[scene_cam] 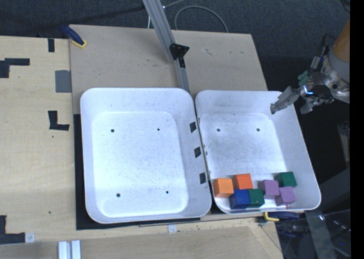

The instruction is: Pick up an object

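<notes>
Small coloured blocks crowd the near edge of the right bin [287,138]: two orange blocks [233,184], a blue block [240,197], two green blocks [286,179] and two purple blocks [278,190], most touching a neighbour. Beyond them, the gripper [291,97] hangs at that bin's far right rim, well apart from the cluster, holding nothing; whether it is open or closed cannot be told. A grasp risks slipping or nudging neighbours, since the blocks sit packed against the wall. The left bin [91,138] lies alongside. No readable writing appears.

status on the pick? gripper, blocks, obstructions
Gripper over right bin's far right rim, nothing between fingers. Blocks clustered at near edge. Path unobstructed.
</notes>
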`<act>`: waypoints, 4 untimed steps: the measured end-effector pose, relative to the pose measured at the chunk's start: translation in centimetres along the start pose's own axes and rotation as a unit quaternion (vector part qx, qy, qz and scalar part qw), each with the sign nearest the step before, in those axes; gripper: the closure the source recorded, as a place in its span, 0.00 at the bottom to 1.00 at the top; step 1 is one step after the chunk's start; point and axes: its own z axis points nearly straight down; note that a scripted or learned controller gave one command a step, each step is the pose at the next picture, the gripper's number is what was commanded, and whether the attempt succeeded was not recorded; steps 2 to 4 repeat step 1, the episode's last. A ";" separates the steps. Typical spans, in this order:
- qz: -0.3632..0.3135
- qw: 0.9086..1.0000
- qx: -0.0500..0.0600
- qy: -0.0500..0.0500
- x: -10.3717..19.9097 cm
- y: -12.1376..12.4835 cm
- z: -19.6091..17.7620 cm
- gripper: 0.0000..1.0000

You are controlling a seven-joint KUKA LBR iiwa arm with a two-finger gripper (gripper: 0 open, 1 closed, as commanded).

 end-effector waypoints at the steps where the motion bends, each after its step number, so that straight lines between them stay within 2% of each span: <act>1: 0.000 1.000 0.005 0.002 0.3 -0.3 0.4 0.00; 4: 0.000 1.000 0.005 0.002 0.3 -0.3 0.4 0.00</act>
